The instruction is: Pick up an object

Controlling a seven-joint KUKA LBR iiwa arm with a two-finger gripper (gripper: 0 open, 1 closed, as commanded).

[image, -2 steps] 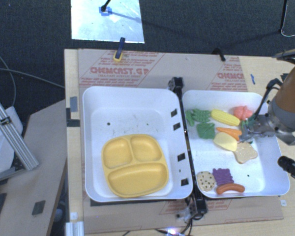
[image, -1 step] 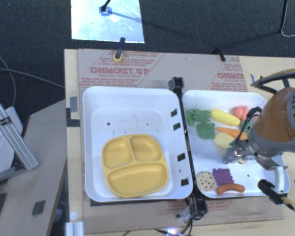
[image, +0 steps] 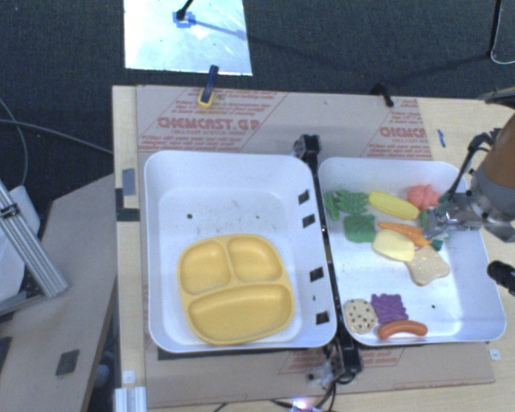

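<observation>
Camera view: jaws (image: 439,220), their opening hard to tell, sit low in the right bin (image: 489,316) beside the carrot (image: 402,229).

Two white bins sit side by side on the bench. The left bin (image: 167,187) holds a yellow divided plate (image: 234,287). The right bin (image: 472,312) holds toy food: green leafy pieces (image: 347,202), a corn cob (image: 392,204), a pinkish-red piece (image: 421,196), a carrot (image: 399,229), a pale yellow piece (image: 393,246), a bread slice (image: 429,266), a cookie (image: 359,315), purple grapes (image: 389,306) and a sausage (image: 401,329). The gripper (image: 439,221) reaches in from the right, low beside the carrot's end
</observation>
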